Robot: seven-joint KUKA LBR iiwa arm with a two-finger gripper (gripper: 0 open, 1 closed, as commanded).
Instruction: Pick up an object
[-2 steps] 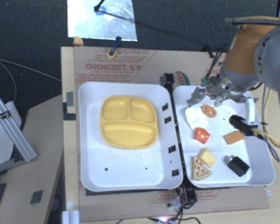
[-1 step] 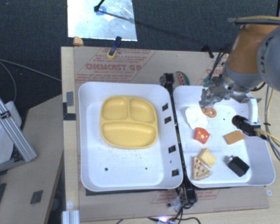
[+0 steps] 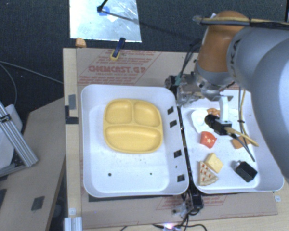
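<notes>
1. The gripper [image 3: 187, 91] hangs low at the far left corner of the right bin [image 3: 229, 179]; whether it is open, or grips anything, cannot be told.
2. Loose nearby, apparently awaiting a pick: red piece [image 3: 208, 139], cheese wedge [image 3: 213, 162], pizza slice [image 3: 206, 173], black block [image 3: 244, 171].
3. A yellow divided plate [image 3: 133, 125] sits in the left bin [image 3: 135, 172].

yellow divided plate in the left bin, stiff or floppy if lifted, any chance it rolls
The yellow divided plate looks like moulded plastic, so it is probably stiff and light. It lies flat in the left bin, broad and shallow, so it will hardly roll. Its smooth rim may slip in a grasp.
</notes>
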